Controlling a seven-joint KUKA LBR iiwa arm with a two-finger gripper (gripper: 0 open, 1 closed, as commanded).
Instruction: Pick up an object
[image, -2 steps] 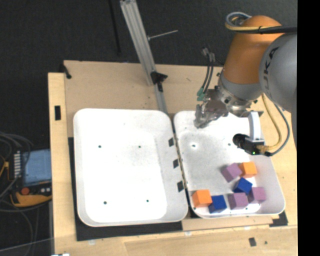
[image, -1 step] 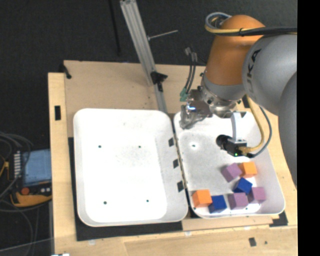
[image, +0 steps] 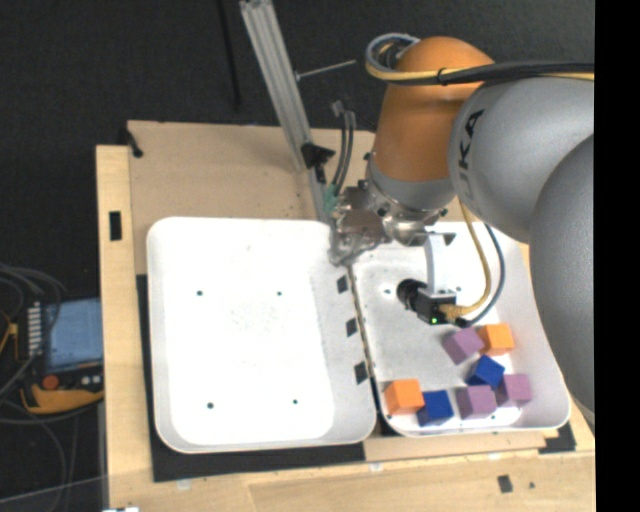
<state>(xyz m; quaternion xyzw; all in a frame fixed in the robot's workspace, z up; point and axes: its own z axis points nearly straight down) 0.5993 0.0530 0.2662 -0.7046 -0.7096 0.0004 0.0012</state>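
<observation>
Gripper (image: 350, 237) is seen low over the far-left corner of the right bin (image: 392, 330), by the left bin (image: 240, 320). Whether it is open or closed cannot be told; nothing is seen held. Orange cube (image: 405, 395), blue cube (image: 436, 407) and purple cube (image: 476, 401) are lined along the right bin's near wall, well apart from it.

The gripper (image: 348, 243) hangs over the right bin (image: 395, 345) at its 11 o'clock corner, just beside the left bin (image: 240, 320). Toward 5 o'clock in the right bin lie two orange blocks (image: 404, 395), two blue blocks (image: 436, 407) and three purple blocks (image: 476, 401), close together.
</observation>
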